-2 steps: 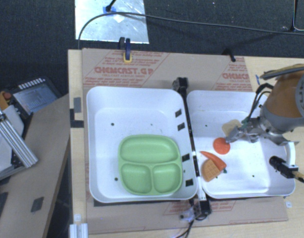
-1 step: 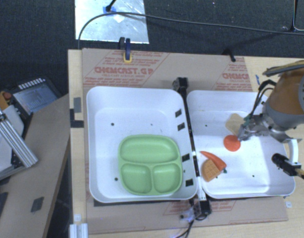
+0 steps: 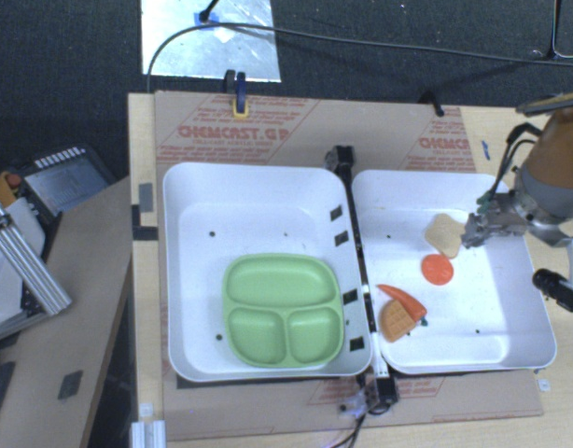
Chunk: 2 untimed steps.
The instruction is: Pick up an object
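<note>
The right bin [image 3: 510, 343] holds a pale beige piece [image 3: 443, 234], a round orange-red disc [image 3: 437, 270], an orange carrot-like wedge [image 3: 401, 298] and a tan waffle-like piece [image 3: 396, 320]. My gripper [image 3: 473, 232] comes in from the right and hangs low in that bin, right beside the beige piece's right edge. Nothing shows held between its fingers.
The left bin [image 3: 188, 250] carries a green three-compartment plate [image 3: 283, 308]. A black divider [image 3: 354, 250] with clips runs between the bins. The arm's grey wrist and orange band [image 3: 557, 171] overhang the right bin's far right side. Cables cross the dark floor behind the bench.
</note>
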Motion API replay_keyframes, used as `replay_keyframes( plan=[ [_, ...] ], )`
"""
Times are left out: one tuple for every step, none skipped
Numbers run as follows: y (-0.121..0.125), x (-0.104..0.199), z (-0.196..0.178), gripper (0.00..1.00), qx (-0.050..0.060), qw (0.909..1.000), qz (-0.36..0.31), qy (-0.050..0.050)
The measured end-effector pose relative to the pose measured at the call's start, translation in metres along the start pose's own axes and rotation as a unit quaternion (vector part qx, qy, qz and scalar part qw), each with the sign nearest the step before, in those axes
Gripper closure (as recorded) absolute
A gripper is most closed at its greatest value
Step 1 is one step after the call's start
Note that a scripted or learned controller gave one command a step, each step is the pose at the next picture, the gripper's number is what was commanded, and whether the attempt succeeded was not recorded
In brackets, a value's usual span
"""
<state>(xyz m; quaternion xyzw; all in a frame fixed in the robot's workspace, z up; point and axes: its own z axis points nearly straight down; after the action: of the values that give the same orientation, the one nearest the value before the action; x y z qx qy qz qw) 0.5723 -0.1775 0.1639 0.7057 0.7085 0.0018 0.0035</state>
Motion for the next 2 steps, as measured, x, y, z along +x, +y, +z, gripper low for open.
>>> replay_keyframes(
  plan=[
    [0.004,0.003,-0.064,1.00,-0.001,1.0000,0.000,0.000],
    [0.006,0.003,-0.103,1.00,0.001,1.0000,0.000,0.000]
  ],
)
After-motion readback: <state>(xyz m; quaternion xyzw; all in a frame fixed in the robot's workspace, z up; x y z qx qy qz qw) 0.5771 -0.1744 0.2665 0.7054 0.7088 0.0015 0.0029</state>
